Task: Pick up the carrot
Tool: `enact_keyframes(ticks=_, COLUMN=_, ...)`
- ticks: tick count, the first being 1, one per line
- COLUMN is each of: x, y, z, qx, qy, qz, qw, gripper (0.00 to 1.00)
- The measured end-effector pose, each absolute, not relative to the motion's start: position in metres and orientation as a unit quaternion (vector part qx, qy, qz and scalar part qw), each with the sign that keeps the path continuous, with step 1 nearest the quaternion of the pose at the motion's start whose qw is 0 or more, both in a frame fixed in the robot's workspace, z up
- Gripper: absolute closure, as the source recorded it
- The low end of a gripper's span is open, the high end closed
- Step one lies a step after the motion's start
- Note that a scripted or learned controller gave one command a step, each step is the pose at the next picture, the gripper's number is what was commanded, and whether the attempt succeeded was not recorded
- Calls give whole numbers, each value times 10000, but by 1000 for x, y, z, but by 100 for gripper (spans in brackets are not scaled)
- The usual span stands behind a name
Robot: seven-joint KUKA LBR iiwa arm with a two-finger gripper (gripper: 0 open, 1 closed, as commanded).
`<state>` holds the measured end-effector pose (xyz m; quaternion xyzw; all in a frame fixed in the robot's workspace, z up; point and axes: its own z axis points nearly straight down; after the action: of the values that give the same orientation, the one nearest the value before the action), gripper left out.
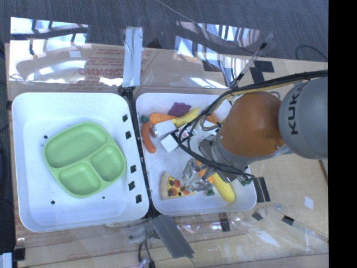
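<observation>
Two white bins side by side on the table [67,244]. Left bin [28,149] holds a green three-part plate [83,158], lying flat near its middle.

Right bin [245,202] holds the toy food. Carrot [148,138] lies along the bin's left wall, long axis running top to bottom in the view, orange, resting on the bin floor. A white block [165,134] sits just beside it on the right; whether they touch cannot be told. Above the carrot, a second orange piece [160,118] lies near the top-left corner, with a purple grape bunch [179,109] and a yellow banana-like piece [187,118] to its right.

Pizza slice [174,186] lies near the bin's lower edge. Corn cob [223,187] lies to its right, tilted.

Arm [304,119] reaches in from the right, orange band [252,124] over the bin's right half, black cables looping off it. Gripper [196,175] points down between pizza and corn, well apart from the carrot. Its state cannot be told: metal parts and clutter blur together there. Nothing visibly lifted.
</observation>
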<state>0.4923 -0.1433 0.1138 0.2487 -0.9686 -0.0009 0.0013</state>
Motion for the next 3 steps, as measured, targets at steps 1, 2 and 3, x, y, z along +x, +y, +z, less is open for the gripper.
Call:
enact_keyframes(ticks=1, x=507, y=-102, z=341, qx=3132, qy=-9496, qz=47, qw=-69, gripper=100)
enact_keyframes(ticks=2, x=505, y=-103, z=335, qx=3120, qy=-9501, qz=15, qw=-19, gripper=0)
enact_keyframes(ticks=3, x=505, y=-125, z=193, qx=4224, qy=-9064, qz=-20, qw=12, gripper=0)
